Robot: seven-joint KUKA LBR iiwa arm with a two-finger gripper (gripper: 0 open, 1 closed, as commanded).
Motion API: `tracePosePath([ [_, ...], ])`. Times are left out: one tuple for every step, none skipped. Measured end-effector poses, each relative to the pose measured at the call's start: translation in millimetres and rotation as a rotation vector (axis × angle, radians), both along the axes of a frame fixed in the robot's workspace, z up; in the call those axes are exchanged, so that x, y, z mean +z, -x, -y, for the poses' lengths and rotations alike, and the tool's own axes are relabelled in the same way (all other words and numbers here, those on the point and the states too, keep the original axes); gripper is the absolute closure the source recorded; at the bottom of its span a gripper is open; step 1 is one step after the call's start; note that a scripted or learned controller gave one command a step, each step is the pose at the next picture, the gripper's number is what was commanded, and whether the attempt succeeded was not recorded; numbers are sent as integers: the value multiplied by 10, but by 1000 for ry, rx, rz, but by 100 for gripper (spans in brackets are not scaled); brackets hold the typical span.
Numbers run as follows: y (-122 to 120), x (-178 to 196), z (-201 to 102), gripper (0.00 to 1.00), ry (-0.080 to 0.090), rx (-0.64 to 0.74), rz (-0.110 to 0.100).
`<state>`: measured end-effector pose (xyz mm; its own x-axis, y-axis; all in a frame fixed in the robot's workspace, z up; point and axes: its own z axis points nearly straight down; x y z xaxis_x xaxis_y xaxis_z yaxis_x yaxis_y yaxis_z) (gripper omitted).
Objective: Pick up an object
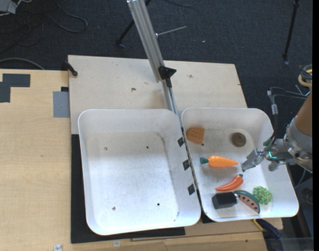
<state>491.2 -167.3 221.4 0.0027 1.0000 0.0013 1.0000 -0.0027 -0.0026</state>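
Camera view: the tool point(252, 162) hangs spread and unloaded near the right bin's point(277, 129) right rim, just beside the carrot point(222, 162); bare floor lies between carrot and far wall.

The left bin point(128, 171) offers bare floor throughout. In the right bin point(227, 116), the carrot point(220, 162) lies at centre, with open floor at 12 o'clock between the brown wedge point(195, 135) and the disc point(238, 138). Toward 6 o'clock things crowd: the pepper point(230, 183), black block point(224, 200), melon slice point(248, 201) and broccoli point(262, 194) lie close together. The gripper point(252, 161) hangs at 3 o'clock, near the carrot's tip.
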Motion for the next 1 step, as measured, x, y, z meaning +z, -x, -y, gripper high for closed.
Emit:
tracePosePath([
  [6, -438, -43, 0, -2, 2, -5],
])
